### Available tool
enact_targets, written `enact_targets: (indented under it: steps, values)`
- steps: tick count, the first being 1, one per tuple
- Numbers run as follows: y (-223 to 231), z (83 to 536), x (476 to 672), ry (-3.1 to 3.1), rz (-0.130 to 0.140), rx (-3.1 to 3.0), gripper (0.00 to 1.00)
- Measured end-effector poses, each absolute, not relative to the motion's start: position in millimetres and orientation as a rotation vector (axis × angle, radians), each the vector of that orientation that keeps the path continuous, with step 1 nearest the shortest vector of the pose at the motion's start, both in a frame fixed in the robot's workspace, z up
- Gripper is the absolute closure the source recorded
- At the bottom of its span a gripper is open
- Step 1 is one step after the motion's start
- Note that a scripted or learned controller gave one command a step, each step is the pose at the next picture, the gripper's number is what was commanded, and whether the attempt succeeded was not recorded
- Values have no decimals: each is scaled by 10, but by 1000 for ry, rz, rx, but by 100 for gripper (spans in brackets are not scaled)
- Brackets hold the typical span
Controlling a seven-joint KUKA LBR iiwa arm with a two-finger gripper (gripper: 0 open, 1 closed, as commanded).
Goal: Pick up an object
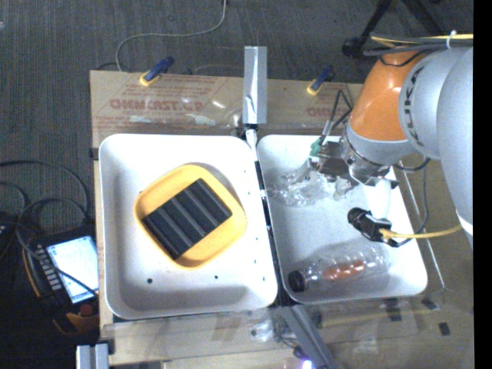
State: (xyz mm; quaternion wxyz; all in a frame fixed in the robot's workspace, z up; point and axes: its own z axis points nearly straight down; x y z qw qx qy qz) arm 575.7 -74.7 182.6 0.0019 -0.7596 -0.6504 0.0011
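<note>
Right bin (415, 283), 12 o'clock: gripper (332, 160), jaw state unclear, over crumpled clear plastic (296, 191).
6 o'clock: clear plastic bottle (342, 269).
Left bin (115, 206): yellow tray with black ribbed insert (191, 214).

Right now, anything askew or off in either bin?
Nothing spilled or broken. The clear plastic bottle lies on its side along the right bin's near wall, and a crumpled clear plastic piece sits near the divider. In the left bin, the yellow and black tray sits skewed.
</note>
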Motion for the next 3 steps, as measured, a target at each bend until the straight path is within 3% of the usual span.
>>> enact_targets:
  steps: [1, 2, 3]
  values:
    - [-1297, 1877, 5792, -2145, 5, -2296, 0]
    - [-1824, 1310, 6181, -2171, 7, -2272, 0]
    - [-1767, 908, 6578, -2264, -4, -2195, 0]
